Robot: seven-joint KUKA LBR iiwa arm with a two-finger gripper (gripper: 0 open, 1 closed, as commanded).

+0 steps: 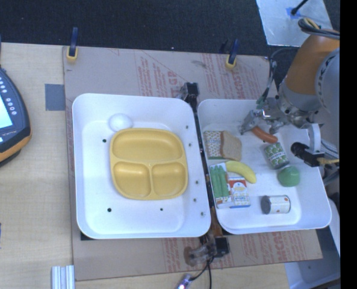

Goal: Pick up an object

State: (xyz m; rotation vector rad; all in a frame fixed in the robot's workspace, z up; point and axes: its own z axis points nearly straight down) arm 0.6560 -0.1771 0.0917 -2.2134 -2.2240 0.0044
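Camera view, L to R: you've got the yellow divided plate [148,162] alone in the left bin [88,215], pickables crowding the right bin [313,218], and the gripper [257,120] w/ fingers spread just beside the orange sausage [264,135], probably lining up a grab.

Yellow tray [148,162] — teach pendant [2,116] leftward

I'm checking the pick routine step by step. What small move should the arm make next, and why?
Probably a short descent straight onto the orange carrot. The claw sits right at the carrot's upper-left end in the right bin, with nothing visibly between its tips, and the green can lies just below, so dropping here looks likeliest to catch something.
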